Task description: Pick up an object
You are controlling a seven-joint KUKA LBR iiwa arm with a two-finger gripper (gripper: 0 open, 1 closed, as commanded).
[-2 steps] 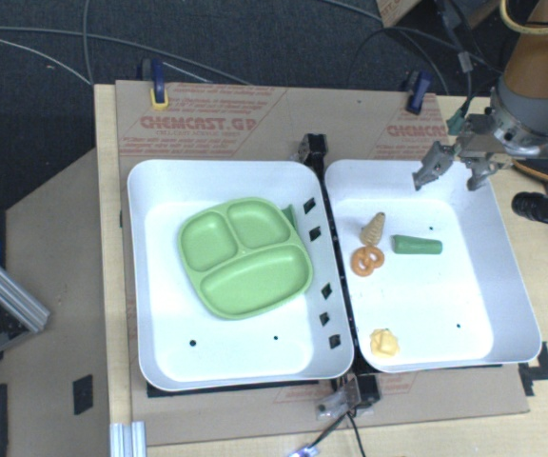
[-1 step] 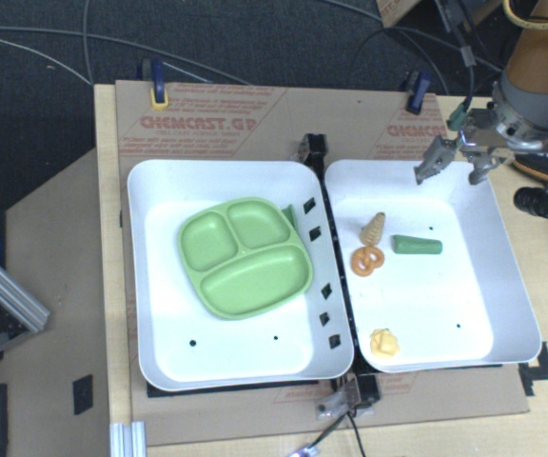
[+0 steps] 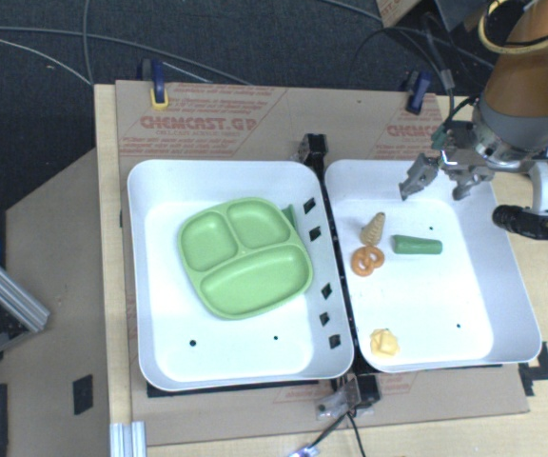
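Four small objects [image 3: 393, 255], one plate [image 3: 244, 256]

You see the arm [image 3: 531, 55] cut off by the frame's right edge, above the right bin [image 3: 502, 284]. Beside that bin's near edge, the yellow lump [image 3: 383, 343] is too small to identify.

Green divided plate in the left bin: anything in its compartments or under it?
All three compartments of the green divided plate look bare. It lies flat on the left bin floor; whatever is beneath it is covered.
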